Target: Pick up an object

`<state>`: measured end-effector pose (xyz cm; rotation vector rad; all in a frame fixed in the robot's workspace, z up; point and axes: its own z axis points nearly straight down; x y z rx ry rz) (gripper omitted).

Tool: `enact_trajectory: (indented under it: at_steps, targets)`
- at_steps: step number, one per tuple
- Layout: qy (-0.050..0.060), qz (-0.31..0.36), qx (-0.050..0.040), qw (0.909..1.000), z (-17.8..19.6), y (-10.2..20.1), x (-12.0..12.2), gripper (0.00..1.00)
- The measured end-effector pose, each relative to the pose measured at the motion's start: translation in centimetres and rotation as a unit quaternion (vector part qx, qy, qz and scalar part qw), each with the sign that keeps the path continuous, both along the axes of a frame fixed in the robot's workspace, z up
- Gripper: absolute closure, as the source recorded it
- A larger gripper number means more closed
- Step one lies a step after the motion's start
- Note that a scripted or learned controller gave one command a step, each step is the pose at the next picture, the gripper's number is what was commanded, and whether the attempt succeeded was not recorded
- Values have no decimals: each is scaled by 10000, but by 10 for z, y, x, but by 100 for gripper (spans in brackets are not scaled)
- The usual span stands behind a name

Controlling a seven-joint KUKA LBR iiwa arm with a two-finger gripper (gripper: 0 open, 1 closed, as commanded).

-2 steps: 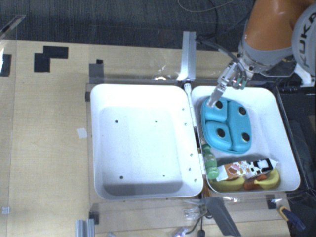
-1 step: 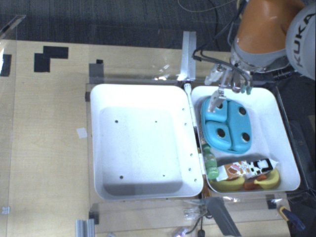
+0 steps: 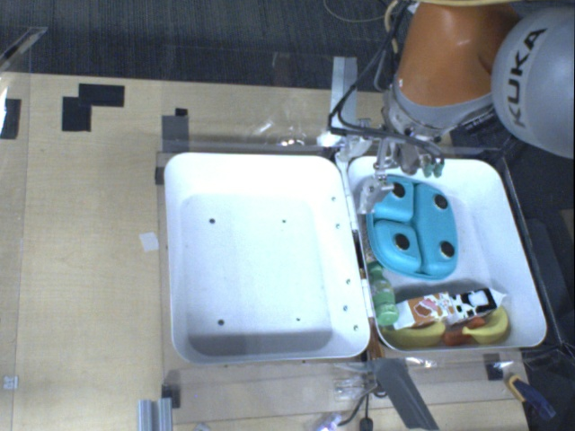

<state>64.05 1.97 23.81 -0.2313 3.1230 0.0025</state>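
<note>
My arm [image 3: 467, 52] comes in from the upper right of the frame, orange band above grey wrist, and my gripper [image 3: 406, 162] hangs over the far end of the right bin [image 3: 512, 232]. Just below it lies a blue moulded tray [image 3: 415, 227] with dark holes. Along that bin's near edge sit a printed carton [image 3: 449, 308], something yellow [image 3: 490, 329] beneath it, and a green bottle [image 3: 383, 296] at its left wall. The left bin [image 3: 256, 259] fills the centre.

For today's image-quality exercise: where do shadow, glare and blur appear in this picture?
Camera view: a soft shadow lies along the near floor of the left bin; glare glints on the clear wrap behind it; the arm looks slightly soft; the blue object is evenly lit.
</note>
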Motion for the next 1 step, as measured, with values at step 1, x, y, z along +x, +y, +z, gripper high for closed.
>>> enact_trajectory:
  at_steps: [1]
  targets:
    - [-6,1817,-16,9833,-1,8,-33,100]
